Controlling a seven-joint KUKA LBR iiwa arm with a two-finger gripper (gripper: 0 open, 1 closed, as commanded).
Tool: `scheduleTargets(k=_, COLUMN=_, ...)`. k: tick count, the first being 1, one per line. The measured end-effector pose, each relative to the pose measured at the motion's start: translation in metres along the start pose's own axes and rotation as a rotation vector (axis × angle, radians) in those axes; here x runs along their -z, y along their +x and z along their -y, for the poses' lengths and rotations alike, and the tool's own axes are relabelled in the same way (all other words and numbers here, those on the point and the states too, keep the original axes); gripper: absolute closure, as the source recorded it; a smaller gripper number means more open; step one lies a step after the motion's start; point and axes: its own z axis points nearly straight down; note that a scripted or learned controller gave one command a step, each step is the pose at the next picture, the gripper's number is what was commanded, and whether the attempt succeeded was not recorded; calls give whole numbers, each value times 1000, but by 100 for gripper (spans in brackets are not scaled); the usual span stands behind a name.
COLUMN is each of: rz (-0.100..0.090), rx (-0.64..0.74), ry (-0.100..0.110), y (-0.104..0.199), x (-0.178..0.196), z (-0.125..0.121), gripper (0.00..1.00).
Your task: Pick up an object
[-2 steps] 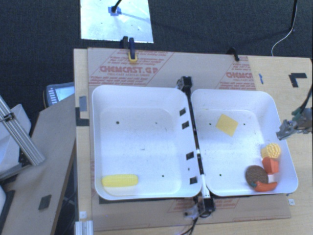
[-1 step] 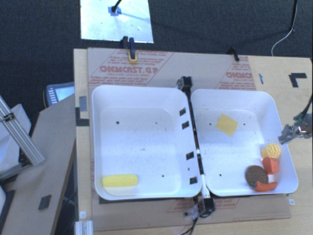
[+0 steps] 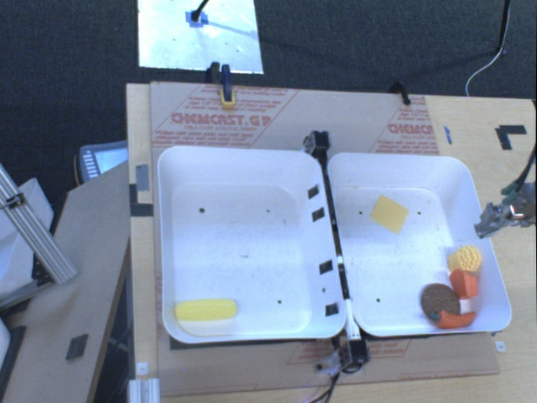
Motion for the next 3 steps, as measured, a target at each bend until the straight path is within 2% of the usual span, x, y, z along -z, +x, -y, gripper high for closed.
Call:
scheduleTargets(k=1, rz=0, rx=-7, ry=6, y=-22, x=-30, z=2, gripper=100)
scheduleTargets(k=2, rz=0, rx=0, ry=1, y=-2, x=-1, z=0, gripper=100)
scheduleTargets(k=3, rz=0, rx=-6, ry=5, y=-22, x=-29, z=2, gripper=100)
